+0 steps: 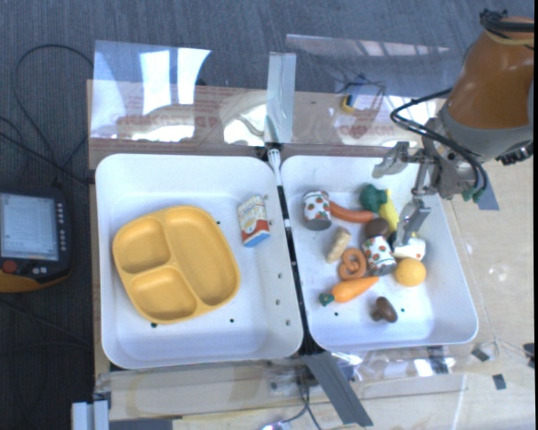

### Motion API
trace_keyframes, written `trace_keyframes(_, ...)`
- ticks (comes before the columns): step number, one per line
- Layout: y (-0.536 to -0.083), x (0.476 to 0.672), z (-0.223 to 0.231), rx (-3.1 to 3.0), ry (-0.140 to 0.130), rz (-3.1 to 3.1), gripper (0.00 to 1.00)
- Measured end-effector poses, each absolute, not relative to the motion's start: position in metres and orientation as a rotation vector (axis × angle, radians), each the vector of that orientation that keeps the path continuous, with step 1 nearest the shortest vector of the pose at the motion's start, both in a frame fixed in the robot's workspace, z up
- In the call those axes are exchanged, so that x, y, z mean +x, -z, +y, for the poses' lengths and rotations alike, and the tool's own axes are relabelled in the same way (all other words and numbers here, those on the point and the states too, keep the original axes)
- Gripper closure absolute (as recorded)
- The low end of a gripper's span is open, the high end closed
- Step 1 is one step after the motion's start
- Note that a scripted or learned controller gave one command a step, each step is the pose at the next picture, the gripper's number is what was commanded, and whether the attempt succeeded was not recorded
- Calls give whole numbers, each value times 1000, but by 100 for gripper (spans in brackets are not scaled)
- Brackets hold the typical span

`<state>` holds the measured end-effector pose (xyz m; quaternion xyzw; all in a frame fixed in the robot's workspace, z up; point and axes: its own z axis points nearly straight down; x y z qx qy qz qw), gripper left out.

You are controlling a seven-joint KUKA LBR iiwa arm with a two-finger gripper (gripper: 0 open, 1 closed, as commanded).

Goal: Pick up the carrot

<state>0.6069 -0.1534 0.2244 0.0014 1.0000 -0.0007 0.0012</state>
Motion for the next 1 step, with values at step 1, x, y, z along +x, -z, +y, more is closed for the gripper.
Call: trace_keyframes(1,-116,525,-145,344,-2,3133,0)
